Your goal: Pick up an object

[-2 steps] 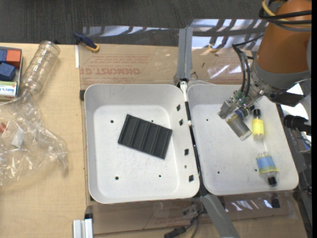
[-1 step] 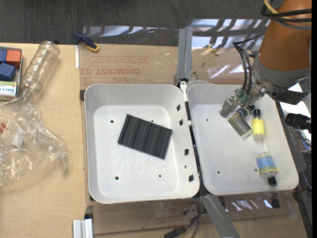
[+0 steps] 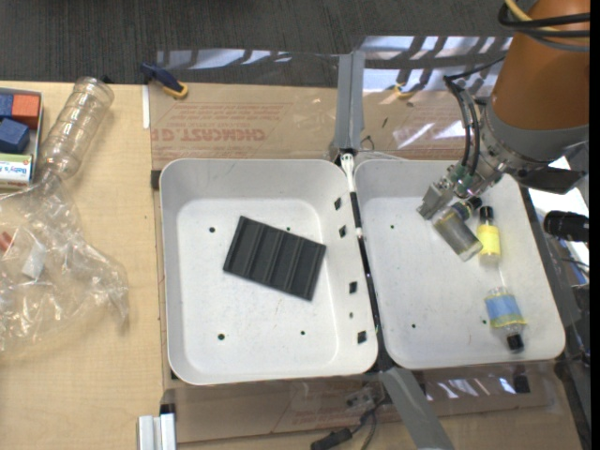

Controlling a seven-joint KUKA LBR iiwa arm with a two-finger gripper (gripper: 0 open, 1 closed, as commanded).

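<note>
Landmark: the grey divider (image 3: 349, 111) that runs between the two white bins; every place below is given from it.
Left bin (image 3: 187, 345): lies against the divider's left side.
Dark ribbed panel (image 3: 275, 258): a flat, dark grey ridged rectangle lying left of the divider in the left bin, turned at a slant to the bin's walls, apart from all of them.
Right bin (image 3: 403, 336): lies against the divider's right side.
Arm (image 3: 544, 64): grey with an orange band, right of the divider, over the far right corner of the right bin.
Gripper (image 3: 450, 212): right of the divider, low over the right bin's floor in its far half.
Gripper state: the tips are small and merge with a greyish cylinder-like shape just under them; I cannot tell how it is set or whether it has anything.
Yellow marker (image 3: 489, 239): right of the divider, just beyond the gripper, a short yellow piece with a black cap.
Small bottle (image 3: 504, 309): clear, with a blue label and dark cap, further right of the divider and nearer the camera, close to the right bin's near right wall.
Clear plastic bottle (image 3: 70, 129): far left of the divider, lying on the wooden bench.
Crumpled plastic wrap (image 3: 52, 261): far left of the divider, nearer the camera than the clear plastic bottle.
</note>
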